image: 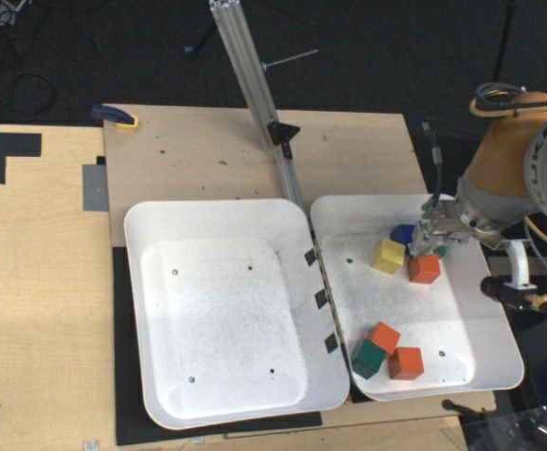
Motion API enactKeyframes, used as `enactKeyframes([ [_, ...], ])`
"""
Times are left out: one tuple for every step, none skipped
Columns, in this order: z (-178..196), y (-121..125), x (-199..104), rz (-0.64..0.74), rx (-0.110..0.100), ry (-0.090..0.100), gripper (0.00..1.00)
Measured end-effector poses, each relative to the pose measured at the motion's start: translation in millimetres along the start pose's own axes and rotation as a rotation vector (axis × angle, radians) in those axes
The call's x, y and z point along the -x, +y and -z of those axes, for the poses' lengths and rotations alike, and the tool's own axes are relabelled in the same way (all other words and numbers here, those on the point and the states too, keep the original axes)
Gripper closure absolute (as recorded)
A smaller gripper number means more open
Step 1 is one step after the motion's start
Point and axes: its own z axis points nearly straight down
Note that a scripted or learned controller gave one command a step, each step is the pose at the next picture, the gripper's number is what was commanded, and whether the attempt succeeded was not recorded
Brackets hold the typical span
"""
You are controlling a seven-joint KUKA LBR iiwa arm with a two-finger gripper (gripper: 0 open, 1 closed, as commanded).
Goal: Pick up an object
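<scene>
In the right bin point(471, 346), my gripper point(432, 242) reaches in from the right at the bin's upper part. Directly below it in the view is an orange-red cube point(425, 270), touching or nearly touching the gripper tip; I cannot tell whether it is gripped. A yellow cube point(387, 256) lies just left of the gripper. A blue block point(402, 235) sits behind the yellow cube, partly hidden by the gripper.
Near the right bin's front lie an orange block point(383, 335), a green block point(368, 357) and a red-orange cube point(406, 362), close together. The left bin point(161, 242) adjoins it across clips. A slanted aluminium bar point(250, 73) stands behind the bins.
</scene>
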Motion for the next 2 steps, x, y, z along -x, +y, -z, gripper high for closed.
enactKeyframes([
  [43.1, -2.3, 0.0, 0.003, -0.009, 0.002, 1.0],
  [77.2, -1.6, 1.3, 0.003, -0.009, 0.002, 1.0],
])
